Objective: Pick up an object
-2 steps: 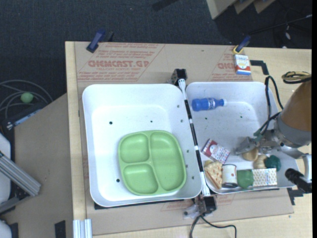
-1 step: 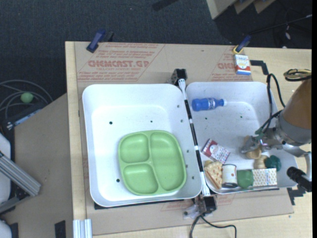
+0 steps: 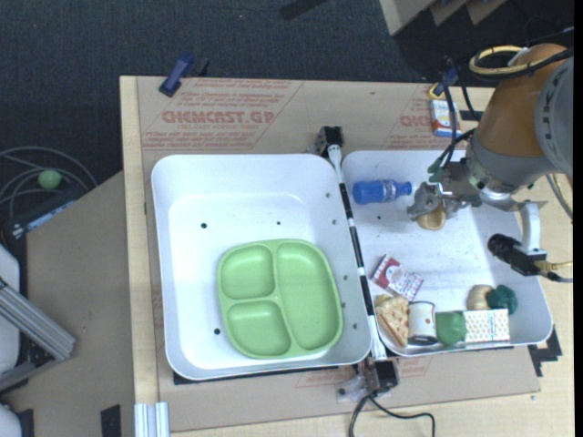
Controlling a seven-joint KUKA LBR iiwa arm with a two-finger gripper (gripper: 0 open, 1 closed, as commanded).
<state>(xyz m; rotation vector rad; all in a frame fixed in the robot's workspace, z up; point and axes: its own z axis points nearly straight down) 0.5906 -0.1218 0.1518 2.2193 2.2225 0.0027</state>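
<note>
Overhead, two shallow white bins are seen side by side on a brown worktop (image 3: 228, 116) printed with red lettering. The left bin (image 3: 182, 198) is taken up by a pale green plastic plate with three compartments (image 3: 278, 297), set toward that bin's lower right. A blue clip (image 3: 178, 74) is left on the worktop at the upper left of the frame.

The grey and orange arm (image 3: 519, 107) is brought in from the upper right of the frame, and its tool (image 3: 434, 204) is lowered over the upper part of the right bin (image 3: 460, 248). Directly beneath the tool a small tan rounded object (image 3: 432, 219) is seen, touching it or just under it. Whether this object is clamped cannot be told, nor whether the tool is apart or together.

Just left of the tool a blue plastic bottle (image 3: 381, 190) is laid on its side. Lower down, near the bin's left wall, a red and white packet (image 3: 397, 278) is found. Along the lower edge a tan ridged snack piece (image 3: 393, 315), a small white can with a red band (image 3: 421, 321), a green lump (image 3: 449, 327) and a white and green box (image 3: 486, 326) are crowded together in a row. Just above the box a tan ball (image 3: 479, 295) and a dark green piece (image 3: 503, 298) are placed side by side.
</note>
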